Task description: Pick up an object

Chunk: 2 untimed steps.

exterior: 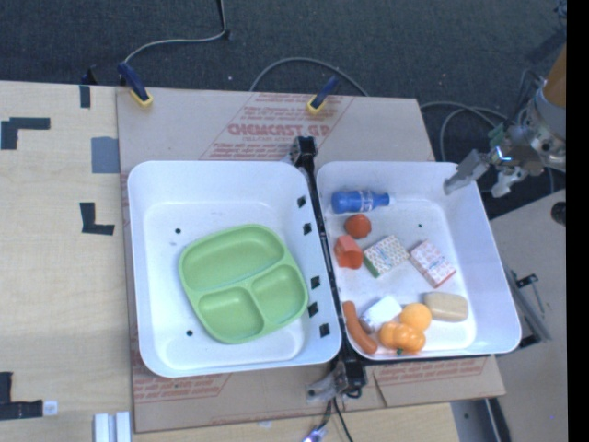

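Bench holds 2 shallow white bins side by side on a cardboard sheet (276,132) printed with red lettering. Left bin (152,247) carries a green divided plate (242,282) with 3 compartments, lying flat near the bin's middle.

Right bin (483,247) carries the loose objects. Blue bottle (360,201) lies on its side near the far edge, cap pointing right. Just in front of it, a round red-orange ball (358,226). Beside the divider, an orange-red block (349,252). Right of that, a patterned green-edged box (386,255), tilted, and a pink patterned box (432,263) near it, the 2 apart. Toward the near edge: a tan bread-like piece (446,306), an orange fruit (416,317) touching a second orange item (402,338), a white piece (382,310) just beside them, and a reddish sausage (359,329) lying against the near left corner.

Gripper (480,175) sits at the right bin's far right corner, above the rim, well apart from every object in the bin. Its 2 fingers (458,175) are spread apart, with nothing between them. Arm's grey wrist (538,141) reaches in from the right.

2 clamps with yellow tips, (135,85) and (323,95), grip the cardboard's far edge. Black cables (221,7) trail across the dark floor behind.
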Each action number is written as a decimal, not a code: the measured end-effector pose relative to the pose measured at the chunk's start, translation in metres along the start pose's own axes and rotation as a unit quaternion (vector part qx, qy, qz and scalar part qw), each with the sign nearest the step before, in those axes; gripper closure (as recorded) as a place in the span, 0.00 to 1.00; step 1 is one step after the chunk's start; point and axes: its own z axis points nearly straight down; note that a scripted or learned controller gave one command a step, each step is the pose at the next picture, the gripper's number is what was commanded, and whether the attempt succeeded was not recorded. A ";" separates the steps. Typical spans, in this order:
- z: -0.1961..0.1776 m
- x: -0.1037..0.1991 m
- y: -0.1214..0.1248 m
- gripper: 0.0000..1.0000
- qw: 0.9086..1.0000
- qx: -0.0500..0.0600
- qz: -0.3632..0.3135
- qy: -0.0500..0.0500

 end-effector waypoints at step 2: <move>0.173 0.114 0.061 0.00 1.000 0.000 0.000 0.000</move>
